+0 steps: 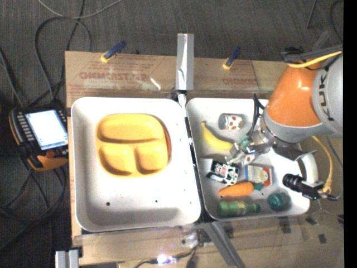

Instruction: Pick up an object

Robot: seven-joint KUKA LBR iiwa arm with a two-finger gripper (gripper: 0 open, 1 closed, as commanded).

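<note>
- I take the long orange carrot point(236, 190) in the right-hand shallow white bin point(196, 128) as my landmark; its long axis runs nearly left to right across the view, tilting slightly upward toward the right.
- Just above the carrot's left end lies a small black-and-white patterned packet point(224, 171).
- Above the carrot's right end sits a white carton with a red label point(258, 175), touching or almost touching it.
- Below the carrot lies a dark green bottle point(238, 208), its length also running left to right, roughly parallel to the carrot.
- To the carrot's lower right is a round teal object point(278, 200).
- Well above the carrot, a yellow banana point(213, 140) points from upper left down to lower right, and a small white can with a red pattern point(231, 121) lies beyond it.
- The grey arm's two-finger gripper point(245, 152) hangs above the carrot, between banana and carton; I cannot tell how it is set.
- Far left of the carrot, the other white bin point(83, 200) holds a yellow compartment tray point(133, 144).
</note>
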